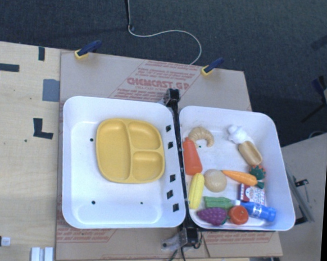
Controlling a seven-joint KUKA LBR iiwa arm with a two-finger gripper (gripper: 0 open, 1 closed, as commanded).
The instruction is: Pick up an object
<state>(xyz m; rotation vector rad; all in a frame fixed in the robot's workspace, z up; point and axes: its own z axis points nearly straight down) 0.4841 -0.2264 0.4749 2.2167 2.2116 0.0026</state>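
- Two shallow white plastic bins sit side by side on a brown cardboard sheet (156, 81): left bin (74, 148), right bin (275, 147)
- Left bin holds a yellow three-compartment plastic plate (130, 151)
- Right bin holds toy food: a tan croissant (201, 136), an orange-red pepper (192, 157), a yellow corn cob (196, 190), purple grapes (212, 216), an orange carrot (241, 176), a hot dog bun (250, 153) and a blue bottle (260, 211)
- No toy is lifted; all lie in the right bin
- Arm and its fingers: cannot tell, no state can be read
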